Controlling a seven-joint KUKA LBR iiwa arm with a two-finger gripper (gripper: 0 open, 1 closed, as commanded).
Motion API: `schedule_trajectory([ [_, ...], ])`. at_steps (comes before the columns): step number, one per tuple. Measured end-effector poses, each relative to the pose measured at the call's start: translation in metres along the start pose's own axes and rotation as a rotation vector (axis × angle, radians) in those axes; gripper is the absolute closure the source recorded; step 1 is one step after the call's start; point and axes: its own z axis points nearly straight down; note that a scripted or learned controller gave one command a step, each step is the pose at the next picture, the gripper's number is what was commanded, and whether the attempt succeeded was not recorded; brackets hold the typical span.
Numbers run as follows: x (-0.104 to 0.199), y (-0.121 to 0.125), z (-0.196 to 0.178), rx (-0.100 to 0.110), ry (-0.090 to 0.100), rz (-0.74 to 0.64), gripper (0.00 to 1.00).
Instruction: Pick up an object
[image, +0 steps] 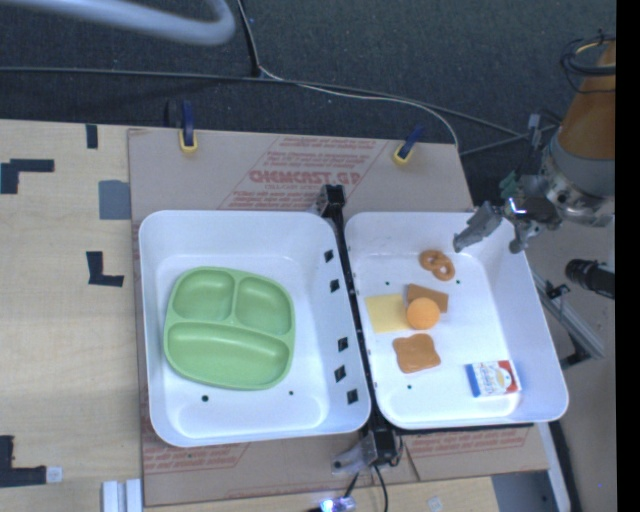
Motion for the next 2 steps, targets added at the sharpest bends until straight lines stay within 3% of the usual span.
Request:
schedule_trajectory([
  [1,0.001,0.002,-0.008,-0.013,-0.002,-0.003,0.00],
  [2,-0.003,0.004,0.036,-0.009,-0.003,-0.003,0.00],
])
